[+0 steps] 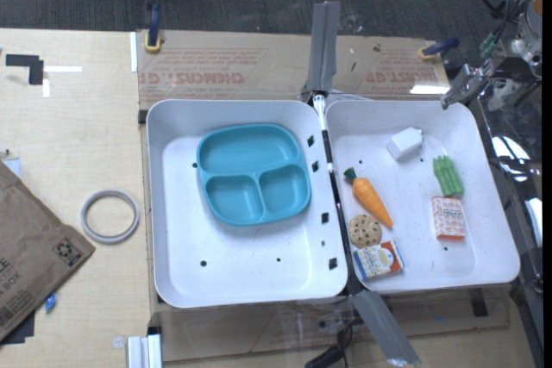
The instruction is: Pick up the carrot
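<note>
In the right bin [483, 267], the carrot [370, 196] lies well apart from the tool [470, 86], whose grip state I cannot tell.

Two white bins side by side on a counter [69, 142]. Left bin [172, 271]: blue divided plate [254, 172]. Right bin [483, 254]: carrot [371, 196] beside cookie [365, 230], white block [404, 143], green beans [448, 175]. Tool [466, 86] at upper right, above bin corner.

The light is bright and even. The white bins [164, 211] shine a little. Shadows are soft, and the picture looks a bit fuzzy.
</note>
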`<state>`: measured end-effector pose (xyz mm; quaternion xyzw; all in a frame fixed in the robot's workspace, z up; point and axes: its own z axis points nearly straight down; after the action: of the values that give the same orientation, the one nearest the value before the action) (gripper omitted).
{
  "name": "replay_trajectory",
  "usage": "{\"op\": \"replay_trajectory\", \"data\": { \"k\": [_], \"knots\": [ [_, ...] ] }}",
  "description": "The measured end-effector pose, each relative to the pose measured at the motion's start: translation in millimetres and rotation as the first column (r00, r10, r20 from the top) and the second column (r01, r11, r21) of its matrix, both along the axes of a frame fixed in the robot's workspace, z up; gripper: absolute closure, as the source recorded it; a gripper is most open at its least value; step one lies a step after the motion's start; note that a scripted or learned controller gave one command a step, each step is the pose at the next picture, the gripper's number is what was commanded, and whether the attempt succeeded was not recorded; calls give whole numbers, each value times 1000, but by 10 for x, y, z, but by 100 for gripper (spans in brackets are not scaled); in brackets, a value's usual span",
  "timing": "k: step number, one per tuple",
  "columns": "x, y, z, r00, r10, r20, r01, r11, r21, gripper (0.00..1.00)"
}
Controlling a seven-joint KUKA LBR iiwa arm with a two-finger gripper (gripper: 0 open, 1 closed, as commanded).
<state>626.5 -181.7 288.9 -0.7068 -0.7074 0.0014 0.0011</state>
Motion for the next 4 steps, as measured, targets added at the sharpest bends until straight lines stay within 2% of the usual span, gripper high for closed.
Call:
{"op": "replay_trajectory", "data": {
  "k": [1, 2, 3, 4],
  "knots": [
    [-432, 371, -1682, 932, 363, 1, -363, 932, 2, 0],
    [-647, 760, -1770, 959, 283, 5, -283, 959, 0, 0],
    [-851, 806, -1977, 728, 686, 3, -686, 728, 2, 0],
    [-841, 800, -1893, 731, 682, 4, -682, 731, 3, 100]
  ]
}}
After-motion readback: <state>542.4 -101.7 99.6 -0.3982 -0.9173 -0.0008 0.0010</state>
